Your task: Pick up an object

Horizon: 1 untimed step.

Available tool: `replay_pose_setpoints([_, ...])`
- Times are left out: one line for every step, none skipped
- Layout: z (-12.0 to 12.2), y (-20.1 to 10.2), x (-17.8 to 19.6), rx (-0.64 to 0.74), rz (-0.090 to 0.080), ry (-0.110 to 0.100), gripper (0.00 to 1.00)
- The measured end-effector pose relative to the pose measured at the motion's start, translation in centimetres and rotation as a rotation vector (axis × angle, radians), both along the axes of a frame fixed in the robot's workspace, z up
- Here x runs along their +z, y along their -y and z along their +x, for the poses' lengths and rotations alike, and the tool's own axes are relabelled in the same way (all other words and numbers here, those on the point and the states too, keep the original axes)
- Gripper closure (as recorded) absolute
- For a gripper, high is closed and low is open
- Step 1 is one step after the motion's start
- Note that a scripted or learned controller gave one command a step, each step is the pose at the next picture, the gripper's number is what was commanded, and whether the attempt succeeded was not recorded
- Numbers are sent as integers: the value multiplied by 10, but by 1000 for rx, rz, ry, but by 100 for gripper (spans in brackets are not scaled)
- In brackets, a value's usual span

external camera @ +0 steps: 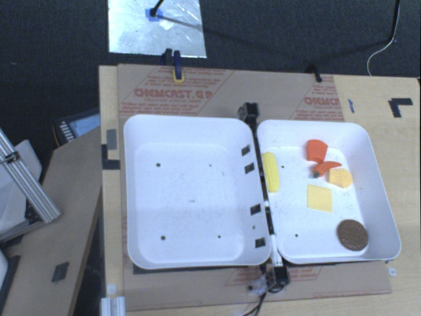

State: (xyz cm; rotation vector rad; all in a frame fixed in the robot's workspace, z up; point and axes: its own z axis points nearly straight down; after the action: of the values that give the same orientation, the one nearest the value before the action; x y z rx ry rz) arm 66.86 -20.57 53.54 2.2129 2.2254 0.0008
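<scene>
While the two shallow white plastic bins sat side by side on the cardboard-covered bench (197,87), the pickable items all lay in the right bin (378,196): a yellow corn cob (270,171) along its left wall, an orange carrot-like piece (316,152), a small orange-yellow chunk (341,178), a flat yellow square (320,198) and a round brown disc (352,234) near the front right corner. The left bin (191,196) had a smooth floor with small dark holes.

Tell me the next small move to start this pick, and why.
Probably bring the arm in over the right white bin toward the flat yellow square piece: all the objects lie in that bin, and the square sits apart from its neighbours, with open floor around it.
</scene>
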Motion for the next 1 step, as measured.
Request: replay_pose_setpoints([0, 0, 0, 0, 0, 0, 100])
